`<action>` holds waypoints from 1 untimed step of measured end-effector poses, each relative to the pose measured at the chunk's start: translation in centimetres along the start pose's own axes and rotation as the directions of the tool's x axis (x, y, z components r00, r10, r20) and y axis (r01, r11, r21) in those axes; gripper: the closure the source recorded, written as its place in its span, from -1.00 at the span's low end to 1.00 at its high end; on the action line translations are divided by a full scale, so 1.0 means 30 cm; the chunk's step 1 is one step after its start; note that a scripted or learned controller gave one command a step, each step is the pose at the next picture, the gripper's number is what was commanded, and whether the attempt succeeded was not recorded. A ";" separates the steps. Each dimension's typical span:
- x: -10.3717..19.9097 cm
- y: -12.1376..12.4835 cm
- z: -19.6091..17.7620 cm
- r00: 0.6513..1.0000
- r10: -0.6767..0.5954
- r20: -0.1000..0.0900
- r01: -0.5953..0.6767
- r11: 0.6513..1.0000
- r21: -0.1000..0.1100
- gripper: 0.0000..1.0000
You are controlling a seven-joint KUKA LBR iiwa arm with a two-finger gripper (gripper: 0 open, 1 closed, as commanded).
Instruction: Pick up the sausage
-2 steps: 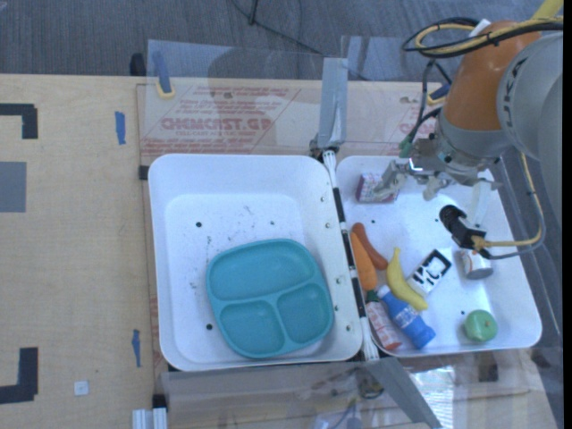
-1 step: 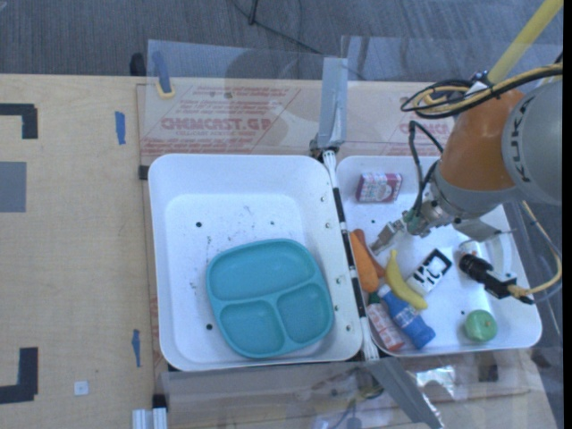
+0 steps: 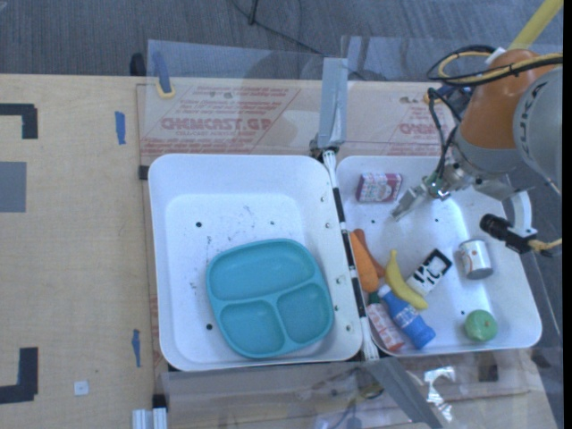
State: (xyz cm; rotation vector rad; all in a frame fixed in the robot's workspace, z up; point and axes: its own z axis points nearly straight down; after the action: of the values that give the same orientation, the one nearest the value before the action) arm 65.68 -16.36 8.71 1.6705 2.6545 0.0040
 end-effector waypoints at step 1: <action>0.143 -0.161 -0.006 1.000 0.013 0.002 -0.013 1.000 -0.002 -1.00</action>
State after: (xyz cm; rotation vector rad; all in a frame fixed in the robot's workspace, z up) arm 59.48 -14.57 8.85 1.6868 2.6416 0.0050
